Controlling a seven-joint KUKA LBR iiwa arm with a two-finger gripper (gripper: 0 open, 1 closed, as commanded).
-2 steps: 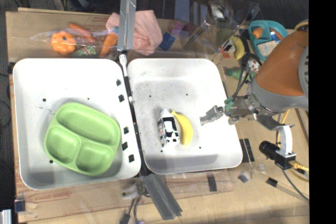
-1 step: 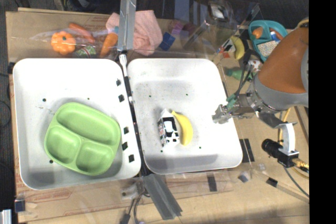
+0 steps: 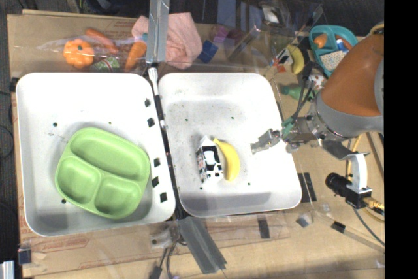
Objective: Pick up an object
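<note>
In the left white bin [image 3: 39,101] we see a green divided plastic plate [image 3: 102,172]; in the right bin [image 3: 261,85], a yellow banana [image 3: 230,159] lies touching a small black-and-white object [image 3: 209,161]. The gripper [image 3: 264,140] hovers just right of the banana, carrying nothing; we cannot tell its opening, so we judge the pick not yet made.

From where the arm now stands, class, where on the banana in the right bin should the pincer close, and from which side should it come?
Grip the banana at its middle, coming straight down from above. It lies flat on the right bin floor, its length running roughly up and down the view, so the fingers should close across its narrow width. A black-and-white object touches its left side, leaving little room there. The pincer sits to its right.
</note>
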